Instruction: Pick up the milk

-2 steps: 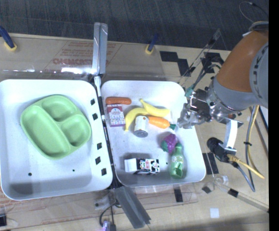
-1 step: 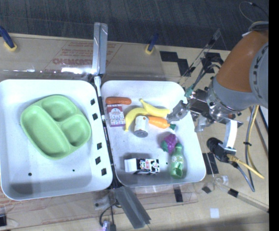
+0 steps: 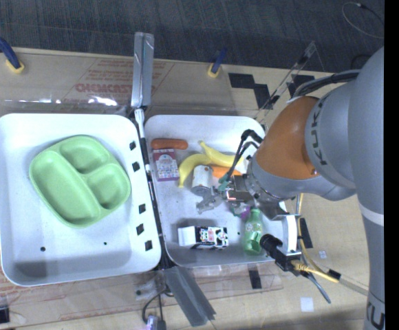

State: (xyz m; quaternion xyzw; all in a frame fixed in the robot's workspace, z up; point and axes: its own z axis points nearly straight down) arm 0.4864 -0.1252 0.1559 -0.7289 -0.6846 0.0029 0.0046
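Looking down at a slant on two white bins side by side. The left bin [image 3: 20, 253] holds a green plate [image 3: 79, 179] with compartments. The right bin [image 3: 186, 124] is crowded: a sausage [image 3: 168, 144] near its back wall, a small pink packet [image 3: 166, 165] below that, two bananas [image 3: 210, 160], a small white cup [image 3: 201, 177], a bit of orange carrot [image 3: 221, 172], a green bottle [image 3: 254, 231], and the milk [image 3: 203, 236], a small white carton with black cow patches lying on its side near the front wall.

A grey arm [image 3: 337, 143] with an orange band reaches in from the right. Its gripper [image 3: 217, 196] hangs over the middle of the right bin, just below the cup and bananas. It holds nothing, and whether its jaws are spread or pressed together cannot be told from this angle.

The milk lies apart from the gripper, nearer the front wall. Likely risks: dropping straight down here would land on the cup or a banana, not the milk. Moving toward the milk, the wrist could knock the bottle, which lies close beside the carton. The carton also sits near the bin wall, so a finger could catch the wall, and a flat-lying carton may slip out of a shallow pinch.
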